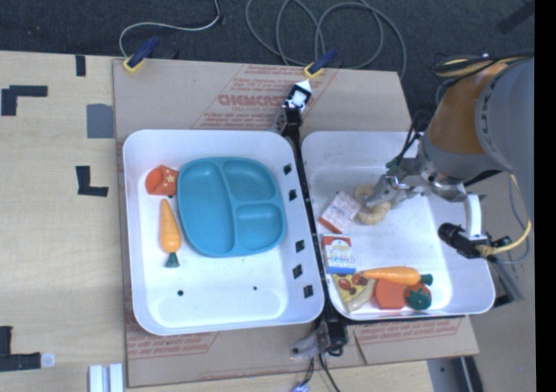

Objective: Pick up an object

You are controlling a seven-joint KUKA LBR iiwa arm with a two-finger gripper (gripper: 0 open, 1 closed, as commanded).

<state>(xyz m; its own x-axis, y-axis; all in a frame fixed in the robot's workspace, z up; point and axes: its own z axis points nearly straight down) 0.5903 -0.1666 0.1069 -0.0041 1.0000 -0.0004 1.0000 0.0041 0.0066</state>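
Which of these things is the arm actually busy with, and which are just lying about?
In play:
- gripper, down in the right bin
- pale beige piece right at it

Lying about:
- blue divided plate
- left bin's carrot
- right bin's carrot
- pizza slice
- small packet

Jaws (380, 199) low in the right bin (452, 295), at a tan toy (373, 214); blue divided plate (231, 206) in the left bin (217, 312)
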